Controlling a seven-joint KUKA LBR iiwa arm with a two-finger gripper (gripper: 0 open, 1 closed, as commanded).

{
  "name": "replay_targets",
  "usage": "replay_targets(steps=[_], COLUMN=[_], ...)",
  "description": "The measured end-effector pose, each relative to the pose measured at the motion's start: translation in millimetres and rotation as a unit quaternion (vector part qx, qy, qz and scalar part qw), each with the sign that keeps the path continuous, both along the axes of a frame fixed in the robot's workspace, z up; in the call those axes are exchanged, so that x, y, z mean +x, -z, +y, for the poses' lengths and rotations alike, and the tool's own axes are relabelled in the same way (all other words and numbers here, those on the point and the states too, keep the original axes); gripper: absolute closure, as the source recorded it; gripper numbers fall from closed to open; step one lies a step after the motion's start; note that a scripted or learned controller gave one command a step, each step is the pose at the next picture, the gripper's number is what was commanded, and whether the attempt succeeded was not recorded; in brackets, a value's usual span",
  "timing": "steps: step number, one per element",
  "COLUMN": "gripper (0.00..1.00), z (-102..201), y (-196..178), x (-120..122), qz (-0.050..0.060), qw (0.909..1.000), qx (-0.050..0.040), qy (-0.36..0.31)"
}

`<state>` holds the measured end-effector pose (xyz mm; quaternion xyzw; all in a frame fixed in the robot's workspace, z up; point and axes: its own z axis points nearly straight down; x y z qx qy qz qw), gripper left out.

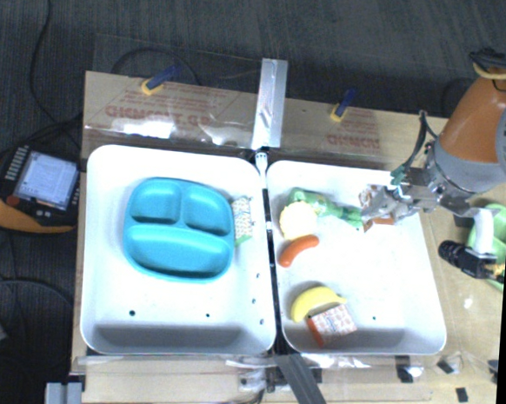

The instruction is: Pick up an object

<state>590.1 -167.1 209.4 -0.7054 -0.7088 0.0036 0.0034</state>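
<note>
A grey arm point(478, 162) is seen at about three o'clock, its rounded casing smooth and matt. Above the wrist a broad orange band point(476, 118) is wrapped around it, curved like a dome and lit brighter along its upper edge. A thin dark cable point(421, 138) is looped along the side toward nine o'clock. The gripper point(382, 204) is built of small grey and silver metal parts, with a touch of teal at its base and reddish-brown tips.
</note>
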Motion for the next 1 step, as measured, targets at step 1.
replay_targets(steps=[1], gripper=[1.0], z=[19.2], y=[55.6], x=[-18.4], qz=[0.001], qw=[0.9999], qx=[0.0001], qy=[0.013])
